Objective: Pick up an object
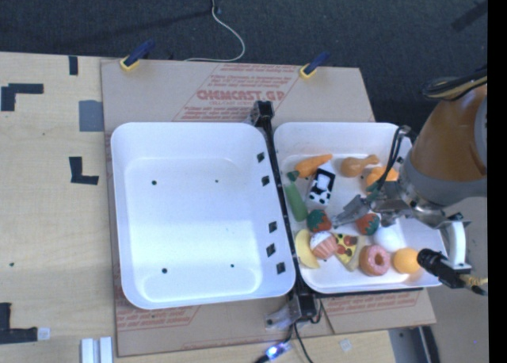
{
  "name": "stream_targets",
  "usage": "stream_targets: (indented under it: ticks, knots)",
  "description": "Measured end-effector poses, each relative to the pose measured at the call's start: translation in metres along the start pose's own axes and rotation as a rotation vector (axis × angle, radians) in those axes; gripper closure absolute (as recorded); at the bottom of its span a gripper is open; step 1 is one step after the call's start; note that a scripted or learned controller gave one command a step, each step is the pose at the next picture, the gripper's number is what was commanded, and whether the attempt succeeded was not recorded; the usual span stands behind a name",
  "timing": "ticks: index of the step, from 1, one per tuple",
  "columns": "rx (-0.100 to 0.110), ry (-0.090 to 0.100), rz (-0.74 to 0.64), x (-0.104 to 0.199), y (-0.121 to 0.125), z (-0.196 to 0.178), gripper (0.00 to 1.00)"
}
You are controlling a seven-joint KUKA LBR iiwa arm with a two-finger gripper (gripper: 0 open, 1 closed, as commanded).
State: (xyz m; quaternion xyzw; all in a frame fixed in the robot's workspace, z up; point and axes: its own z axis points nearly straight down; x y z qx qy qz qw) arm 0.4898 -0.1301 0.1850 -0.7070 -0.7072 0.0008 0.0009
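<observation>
Arm's orange-banded wrist (447, 143) sits highest, gripper (352, 212) down in the right bin (348, 284).
Jaws look parted, nothing held. Nearest targets: red-green toy (319, 221), pizza slice (342, 246), donut (373, 260) (packed tight, so drop straight on one, avoid neighbours). Left bin (127, 195) on cardboard (230, 96), dark floor beyond.

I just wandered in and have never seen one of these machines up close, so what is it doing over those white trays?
A robot arm reaches from the right into the right-hand bin, which holds toy food: a carrot, a doughnut, a pizza slice, a banana. Its gripper hangs low among them, near the middle. It is meant to pick one up, but nothing shows between its fingers.
</observation>
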Motion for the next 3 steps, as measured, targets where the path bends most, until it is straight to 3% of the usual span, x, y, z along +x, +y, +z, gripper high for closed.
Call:
stream_targets:
  ticks: [1,2,3]
  knots:
    - [-0.003,-0.002,-0.002,0.030,-0.006,0.104,0.00]
    - [-0.009,-0.003,0.000,0.029,-0.004,0.088,1.00]
    - [-0.008,0.004,-0.012,0.117,-0.005,-0.004,1.00]
